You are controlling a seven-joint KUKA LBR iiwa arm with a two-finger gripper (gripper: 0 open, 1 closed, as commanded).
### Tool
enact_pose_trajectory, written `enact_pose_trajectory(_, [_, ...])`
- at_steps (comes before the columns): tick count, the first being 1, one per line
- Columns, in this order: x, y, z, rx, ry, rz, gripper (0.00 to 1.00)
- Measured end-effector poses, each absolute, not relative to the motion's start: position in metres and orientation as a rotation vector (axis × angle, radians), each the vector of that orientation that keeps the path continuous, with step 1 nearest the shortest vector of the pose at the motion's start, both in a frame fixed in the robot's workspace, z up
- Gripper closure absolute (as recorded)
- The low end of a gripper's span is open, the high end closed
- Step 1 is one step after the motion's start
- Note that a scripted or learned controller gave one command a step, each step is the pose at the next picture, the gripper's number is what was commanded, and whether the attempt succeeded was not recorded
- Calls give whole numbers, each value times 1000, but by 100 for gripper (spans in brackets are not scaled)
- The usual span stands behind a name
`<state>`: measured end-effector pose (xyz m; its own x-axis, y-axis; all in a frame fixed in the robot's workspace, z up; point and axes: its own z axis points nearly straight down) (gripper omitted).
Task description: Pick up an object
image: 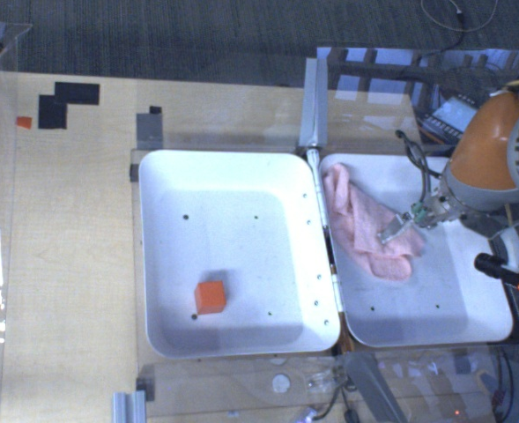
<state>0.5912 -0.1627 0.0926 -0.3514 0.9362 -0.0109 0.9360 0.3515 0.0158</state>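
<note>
A: Where is the gripper (398,228) against the pink cloth (367,222)?

B: It sits low over the cloth's right edge, the grey arm (493,161) with its orange band reaching in from the right. The fingertips lie on or just above the cloth's right-hand folds, about midway down its length.

A: Are the jaws open or closed on it?

B: I cannot tell. The fingers are small and blurred against the fabric, and no fold shows clearly between them.

A: And the cloth itself?

B: Crumpled in the right bin (435,320), running from that bin's upper left corner down toward its middle, with its left edge close to the wall shared with the left bin (241,170).

A: Anything else near the cloth?

B: An orange block (211,297) lies well apart from it, in the left bin's lower left part.
</note>
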Motion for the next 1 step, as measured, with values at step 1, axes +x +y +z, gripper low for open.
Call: enact_pose_trajectory(1, [567,-167,93,1647,2652,13,0])
